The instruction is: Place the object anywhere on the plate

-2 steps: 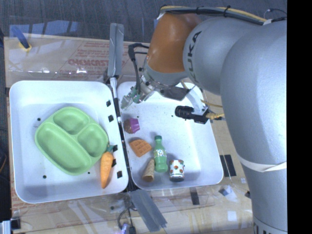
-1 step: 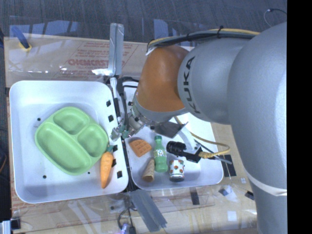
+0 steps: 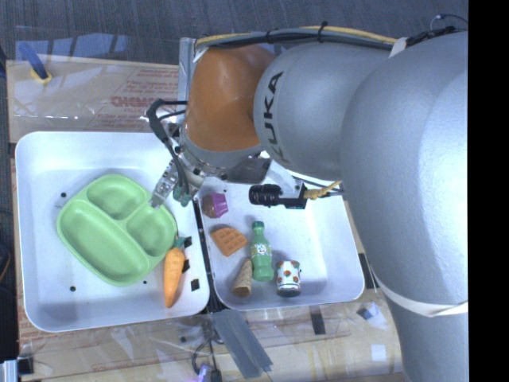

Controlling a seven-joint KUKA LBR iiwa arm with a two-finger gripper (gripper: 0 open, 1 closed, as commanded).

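Note:
A green three-compartment plate (image 3: 115, 227) lies in the left bin. An orange toy carrot (image 3: 172, 276) rests on the bin floor just off the plate's lower right edge. My gripper (image 3: 173, 188) hangs over the plate's upper right rim, close to the wall between the bins. Its fingers stand a little apart with nothing between them.
The right bin (image 3: 334, 229) holds a purple object (image 3: 215, 205), a waffle-like piece (image 3: 228, 239), a green bottle (image 3: 260, 251), an ice-cream cone (image 3: 242, 278) and a small can (image 3: 288, 278). The arm's bulk covers the right bin's far side.

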